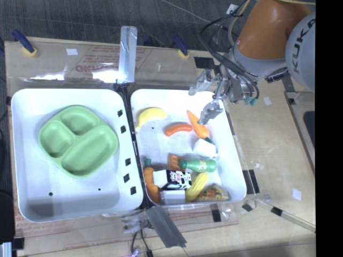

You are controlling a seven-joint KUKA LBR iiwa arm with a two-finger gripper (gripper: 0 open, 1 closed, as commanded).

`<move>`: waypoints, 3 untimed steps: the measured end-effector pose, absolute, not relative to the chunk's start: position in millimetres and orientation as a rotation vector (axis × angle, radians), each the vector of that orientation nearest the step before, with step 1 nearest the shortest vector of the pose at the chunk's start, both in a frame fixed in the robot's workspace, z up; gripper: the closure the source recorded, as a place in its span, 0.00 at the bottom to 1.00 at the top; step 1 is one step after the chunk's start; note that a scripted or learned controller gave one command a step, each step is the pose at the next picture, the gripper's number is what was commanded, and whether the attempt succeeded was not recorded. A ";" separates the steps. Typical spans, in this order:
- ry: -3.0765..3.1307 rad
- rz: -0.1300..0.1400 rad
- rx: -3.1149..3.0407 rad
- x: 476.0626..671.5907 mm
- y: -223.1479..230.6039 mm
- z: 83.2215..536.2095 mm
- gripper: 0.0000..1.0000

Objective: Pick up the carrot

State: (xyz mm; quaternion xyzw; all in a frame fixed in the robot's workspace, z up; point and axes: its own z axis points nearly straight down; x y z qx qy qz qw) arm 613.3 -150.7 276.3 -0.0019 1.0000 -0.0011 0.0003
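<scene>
The carrot (196, 123) lies in the right bin (161, 97), near its right wall. It is orange, slanted, with its green top (207, 139) pointing to the lower right. My gripper (204, 99) hangs over the bin's upper right part, just above the carrot. It is open: one finger (197, 85) is near the bin's back rim, and the other finger (210, 112) sits right by the carrot's thin end. Nothing is between the fingers.
An orange sausage (178, 128) lies just left of the carrot, with a banana (151, 114) further left. Below are a white block (205, 148), a green bottle (199, 166), corn (197, 183) and a milk carton (174, 179). The left bin (32, 197) holds a green divided plate (79, 139).
</scene>
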 end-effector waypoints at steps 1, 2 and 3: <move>3.149 0.003 0.112 612.2 -168.5 171.6 0.00; 3.129 0.000 0.296 644.0 -194.4 120.0 0.00; 3.121 -0.002 0.282 647.2 -192.5 134.1 1.00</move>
